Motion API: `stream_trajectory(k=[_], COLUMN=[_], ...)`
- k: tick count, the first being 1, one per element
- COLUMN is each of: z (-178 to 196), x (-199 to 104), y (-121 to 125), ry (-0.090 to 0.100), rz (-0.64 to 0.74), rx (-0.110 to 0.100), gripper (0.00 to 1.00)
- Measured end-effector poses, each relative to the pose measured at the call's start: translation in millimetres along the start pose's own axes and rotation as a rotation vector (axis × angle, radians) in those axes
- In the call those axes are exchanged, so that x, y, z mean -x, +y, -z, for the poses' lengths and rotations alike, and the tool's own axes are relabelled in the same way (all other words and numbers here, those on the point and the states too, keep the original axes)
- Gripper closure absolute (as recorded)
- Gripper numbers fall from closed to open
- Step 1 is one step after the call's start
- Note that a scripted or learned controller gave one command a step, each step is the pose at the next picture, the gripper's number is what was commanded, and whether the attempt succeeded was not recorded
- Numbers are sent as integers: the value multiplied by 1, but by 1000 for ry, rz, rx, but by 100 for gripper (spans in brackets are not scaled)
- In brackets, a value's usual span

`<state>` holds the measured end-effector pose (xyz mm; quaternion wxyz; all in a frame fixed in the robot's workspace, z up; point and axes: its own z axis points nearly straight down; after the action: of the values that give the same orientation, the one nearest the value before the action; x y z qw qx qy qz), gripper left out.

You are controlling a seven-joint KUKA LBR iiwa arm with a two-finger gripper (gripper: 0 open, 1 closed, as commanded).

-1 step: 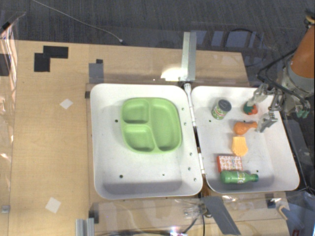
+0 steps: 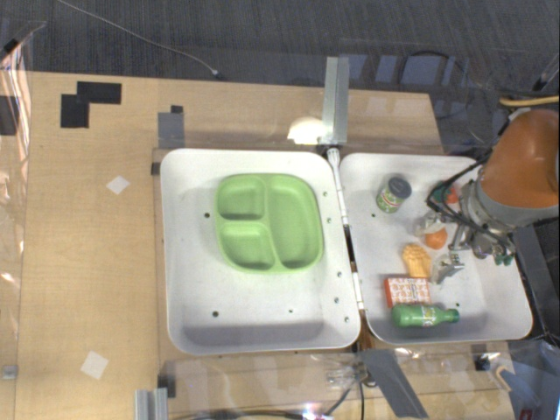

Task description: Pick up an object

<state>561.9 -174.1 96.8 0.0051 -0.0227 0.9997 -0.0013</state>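
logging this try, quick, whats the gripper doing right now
gripper: over the right bin, open or shut cannot be told, nothing seen held.

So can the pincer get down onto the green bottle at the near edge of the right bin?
Probably yes: the green bottle lies on its side, open from above, though the red box touches its far side.

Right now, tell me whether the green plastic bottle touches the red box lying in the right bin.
Touching: the camera view shows the green plastic bottle lying against the red box's lower edge, no gap between.
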Motion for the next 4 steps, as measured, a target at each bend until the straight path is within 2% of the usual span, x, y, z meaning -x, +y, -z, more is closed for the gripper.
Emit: stream_trajectory(k=[1, 2, 3, 4], z=[14, -5, 92, 89], x=[4, -4, -15, -20], y=[1, 82, 135, 180], ry=[-11, -8, -1, 6], rz=[8, -417, -649, -1142], rx=[-3, 4, 3, 0], gripper=[100, 100, 100, 100])
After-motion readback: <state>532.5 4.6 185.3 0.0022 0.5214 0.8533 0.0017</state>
